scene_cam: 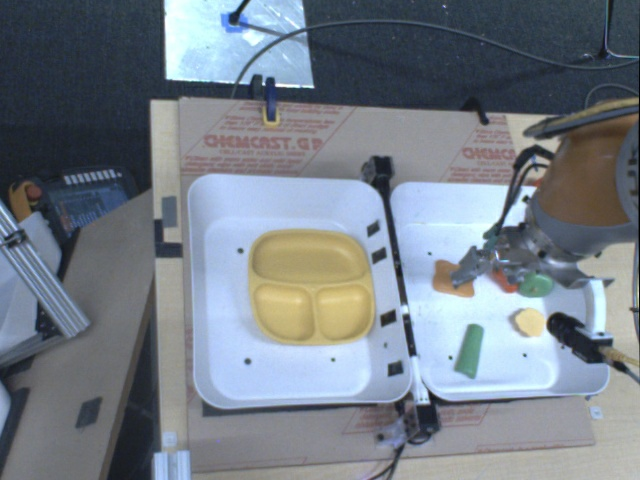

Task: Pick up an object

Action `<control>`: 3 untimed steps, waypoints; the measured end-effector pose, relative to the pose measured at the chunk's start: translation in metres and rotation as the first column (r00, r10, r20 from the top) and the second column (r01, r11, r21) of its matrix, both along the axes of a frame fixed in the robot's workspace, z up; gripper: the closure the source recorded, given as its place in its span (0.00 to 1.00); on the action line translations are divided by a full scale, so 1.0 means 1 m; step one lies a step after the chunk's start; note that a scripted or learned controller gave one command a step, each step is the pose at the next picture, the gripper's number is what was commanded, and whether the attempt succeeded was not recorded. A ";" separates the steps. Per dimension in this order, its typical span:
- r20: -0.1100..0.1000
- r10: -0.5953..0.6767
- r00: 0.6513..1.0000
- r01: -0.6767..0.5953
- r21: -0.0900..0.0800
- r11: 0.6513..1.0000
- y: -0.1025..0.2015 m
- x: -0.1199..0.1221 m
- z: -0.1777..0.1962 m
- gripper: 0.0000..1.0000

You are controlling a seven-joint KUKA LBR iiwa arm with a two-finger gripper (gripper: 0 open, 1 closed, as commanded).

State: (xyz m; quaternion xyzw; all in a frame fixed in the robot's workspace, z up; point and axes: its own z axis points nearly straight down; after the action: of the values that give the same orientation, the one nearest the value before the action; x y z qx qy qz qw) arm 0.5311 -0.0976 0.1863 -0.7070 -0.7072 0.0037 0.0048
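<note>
Two bins: left (215,268) holds a yellow tray (310,286); right (430,368), a green block (469,350) (claw (470,273) state unclear).

Even, soft overhead light; the two shallow white plastic bins (215,298) look bright without blown glare. A crinkled silver foil sheet (235,28) glints. Shadows are faint, detail slightly soft.
</note>
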 end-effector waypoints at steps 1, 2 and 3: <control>0.013 0.003 1.000 -0.003 -0.001 1.000 0.000 0.003 0.006 0.00; 0.010 0.001 1.000 -0.001 -0.001 1.000 0.005 0.008 -0.054 0.00; 0.012 0.001 1.000 -0.001 -0.001 1.000 0.005 0.009 -0.103 0.00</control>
State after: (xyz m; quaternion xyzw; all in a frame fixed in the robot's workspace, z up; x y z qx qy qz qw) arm 0.5401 -0.0921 0.0834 -0.7067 -0.7075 -0.0003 0.0002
